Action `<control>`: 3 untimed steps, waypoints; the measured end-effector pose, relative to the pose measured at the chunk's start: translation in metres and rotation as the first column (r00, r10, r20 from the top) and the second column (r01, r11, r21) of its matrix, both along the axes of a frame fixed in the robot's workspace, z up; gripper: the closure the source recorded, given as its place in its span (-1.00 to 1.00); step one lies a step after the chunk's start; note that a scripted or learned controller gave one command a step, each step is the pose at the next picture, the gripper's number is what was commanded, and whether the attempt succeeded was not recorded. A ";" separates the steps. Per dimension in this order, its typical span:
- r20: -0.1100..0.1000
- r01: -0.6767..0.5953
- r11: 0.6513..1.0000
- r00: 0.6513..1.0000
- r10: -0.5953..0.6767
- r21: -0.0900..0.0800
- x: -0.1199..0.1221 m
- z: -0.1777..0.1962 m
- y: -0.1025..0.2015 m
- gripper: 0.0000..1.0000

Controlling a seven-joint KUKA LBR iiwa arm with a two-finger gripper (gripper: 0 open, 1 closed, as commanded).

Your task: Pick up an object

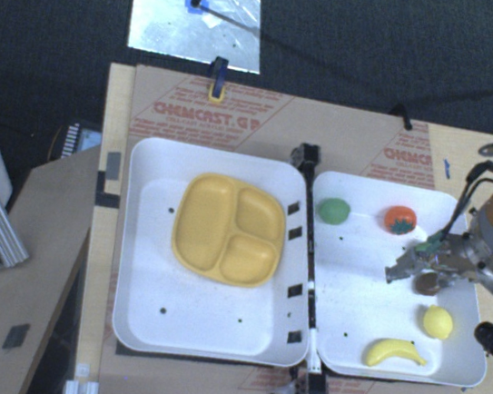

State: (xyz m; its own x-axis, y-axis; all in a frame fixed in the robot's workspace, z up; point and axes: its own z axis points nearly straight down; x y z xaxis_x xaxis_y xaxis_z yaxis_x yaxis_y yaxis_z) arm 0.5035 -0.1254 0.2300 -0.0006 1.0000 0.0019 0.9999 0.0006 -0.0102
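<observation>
White bins sit side by side on the counter (268,112): left bin (137,313) has a yellow divided plate (228,228), right bin (347,353) has a banana (396,353), lemon (437,322), green ball (333,210) and tomato (399,219). End effector (421,268) sits low over a small brown thing (426,284), can't tell its grip.

Both bins are plain white: the left bin (133,312) carries a pale yellow tray (228,230) at its centre. In the right bin (351,299), a green ball (333,210) lies near the far left corner and an orange-red fruit (400,219) with a dark green top sits by the far edge. A yellow lemon (437,322) lies near the right edge, a yellow banana (395,353) along the near edge. A dark brown item (426,283) lies under the grey gripper (416,263). The bench (267,121) is tan with red lettering.
</observation>
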 end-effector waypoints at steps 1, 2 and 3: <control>0.011 -0.003 1.000 1.000 0.003 -0.002 0.002 0.006 0.000 -1.00; 0.006 0.000 1.000 1.000 0.000 -0.001 -0.002 -0.057 0.001 -1.00; 0.007 0.000 1.000 1.000 0.000 0.000 -0.009 -0.103 0.005 -1.00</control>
State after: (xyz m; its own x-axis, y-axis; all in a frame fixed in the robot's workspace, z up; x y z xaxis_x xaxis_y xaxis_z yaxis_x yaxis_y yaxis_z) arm 0.4943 -0.1204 0.1274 -0.0004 1.0000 0.0017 1.0000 0.0004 -0.0037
